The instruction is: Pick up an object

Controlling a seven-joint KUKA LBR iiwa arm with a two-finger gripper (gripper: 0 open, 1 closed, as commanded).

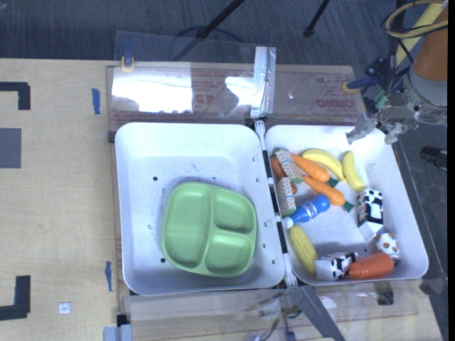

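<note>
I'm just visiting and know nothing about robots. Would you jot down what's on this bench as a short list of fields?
left bin: holds a green divided plate
right bin: toy food in a pile
toy food seen: two bananas, carrots, corn cob, blue bottle
arm: reaches in from the right
gripper: above the right bin's far right corner, nothing seen between its fingers
task state: no object picked up yet
</note>
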